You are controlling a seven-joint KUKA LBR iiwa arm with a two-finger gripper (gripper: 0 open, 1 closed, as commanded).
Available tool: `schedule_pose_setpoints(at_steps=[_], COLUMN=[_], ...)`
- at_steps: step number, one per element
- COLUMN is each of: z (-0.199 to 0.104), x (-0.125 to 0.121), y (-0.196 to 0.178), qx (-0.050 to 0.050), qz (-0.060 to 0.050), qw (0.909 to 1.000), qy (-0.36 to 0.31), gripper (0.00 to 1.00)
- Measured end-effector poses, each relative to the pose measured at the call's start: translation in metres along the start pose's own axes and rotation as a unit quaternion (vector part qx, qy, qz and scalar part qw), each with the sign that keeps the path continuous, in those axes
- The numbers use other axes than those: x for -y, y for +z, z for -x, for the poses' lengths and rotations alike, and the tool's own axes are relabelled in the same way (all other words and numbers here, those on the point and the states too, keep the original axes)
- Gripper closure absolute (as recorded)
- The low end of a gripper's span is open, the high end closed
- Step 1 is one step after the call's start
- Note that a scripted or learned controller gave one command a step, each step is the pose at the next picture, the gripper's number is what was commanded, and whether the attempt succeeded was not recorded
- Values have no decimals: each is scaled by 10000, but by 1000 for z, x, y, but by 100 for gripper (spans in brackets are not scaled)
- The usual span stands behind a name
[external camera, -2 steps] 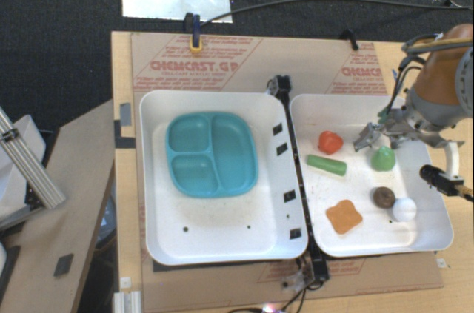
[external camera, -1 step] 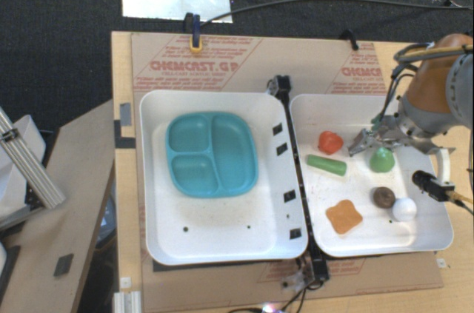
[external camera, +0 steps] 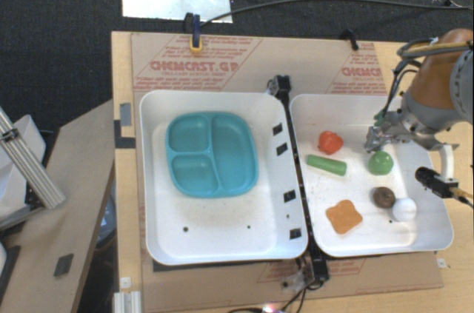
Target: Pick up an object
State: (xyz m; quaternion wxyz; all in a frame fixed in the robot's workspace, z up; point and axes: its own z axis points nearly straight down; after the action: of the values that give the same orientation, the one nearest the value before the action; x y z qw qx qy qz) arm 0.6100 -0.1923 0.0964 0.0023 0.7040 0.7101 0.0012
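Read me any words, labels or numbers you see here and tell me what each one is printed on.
"CHEMCAST GP" in red, on the protective sheet behind the left bin.
"CHEMCAST" again, partly cut off, on the same sheet behind the right bin.
Fainter repeated red print around them is too blurred to read.

Right bin [external camera: 437, 234] crowded with small objects; bare floor lies beside the teal tray [external camera: 211, 154].

- The arm [external camera: 444, 93] has a rounded grey shell with a broad orange band above the wrist.
- Thin dark cables loop around the band (one arcs over its top).
- The gripper [external camera: 379, 139] is pale metallic grey, small and angular.
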Motion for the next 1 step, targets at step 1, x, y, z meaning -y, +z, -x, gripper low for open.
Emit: schedule_pose_setpoints(at_steps=[1], z=[10], x=[1], y=[-59], qx=[5], qz=[11], qw=[10000], qy=[35], gripper=[100])
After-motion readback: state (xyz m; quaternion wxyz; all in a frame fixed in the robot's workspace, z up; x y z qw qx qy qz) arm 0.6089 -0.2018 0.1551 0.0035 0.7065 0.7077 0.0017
